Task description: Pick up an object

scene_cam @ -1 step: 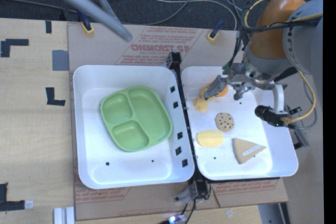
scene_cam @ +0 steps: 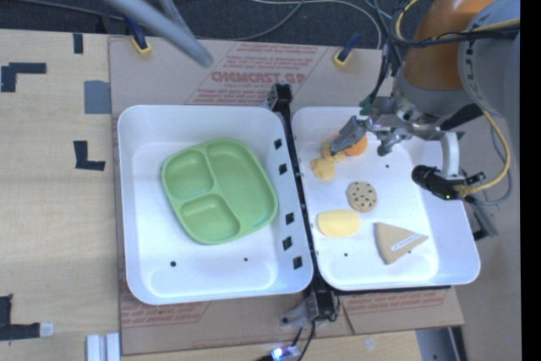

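Observation:
My gripper (scene_cam: 365,139) hangs over the back of the right bin (scene_cam: 448,266), its fingers spread open. A small orange piece (scene_cam: 358,148) lies just beneath it, close against the left finger (scene_cam: 346,134) and not clamped. A small yellow lump (scene_cam: 324,168) sits just left and in front of the orange piece. Further forward lie a chocolate-chip cookie (scene_cam: 362,196), a pale yellow oval piece (scene_cam: 338,223) and a tan wedge (scene_cam: 399,241).
The left bin (scene_cam: 135,266) holds a green divided plate (scene_cam: 220,190). A black divider (scene_cam: 292,182) runs between the bins. Cables and a black fitting (scene_cam: 435,180) hang at the arm's right side, over the right bin's edge.

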Robot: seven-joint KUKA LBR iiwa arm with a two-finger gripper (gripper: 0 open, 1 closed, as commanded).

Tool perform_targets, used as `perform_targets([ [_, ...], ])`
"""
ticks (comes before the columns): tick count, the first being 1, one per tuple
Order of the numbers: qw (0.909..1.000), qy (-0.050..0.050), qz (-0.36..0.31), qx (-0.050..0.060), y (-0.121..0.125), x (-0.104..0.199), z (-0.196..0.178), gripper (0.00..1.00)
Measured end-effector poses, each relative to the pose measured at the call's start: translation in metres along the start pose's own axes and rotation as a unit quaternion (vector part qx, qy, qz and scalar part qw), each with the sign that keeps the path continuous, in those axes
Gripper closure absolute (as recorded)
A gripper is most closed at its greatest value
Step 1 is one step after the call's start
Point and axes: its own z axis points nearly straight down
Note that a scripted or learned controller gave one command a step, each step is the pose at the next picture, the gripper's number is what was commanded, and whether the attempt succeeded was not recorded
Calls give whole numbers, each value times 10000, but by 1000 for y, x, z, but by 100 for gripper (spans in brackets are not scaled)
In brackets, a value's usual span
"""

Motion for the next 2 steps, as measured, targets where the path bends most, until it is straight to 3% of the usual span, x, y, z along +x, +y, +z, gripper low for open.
perform_targets([
  [1,10000,-5,7,29,-5,-9,58,0],
  [2,10000,-16,-6,-26,-4,-9,109,0],
])
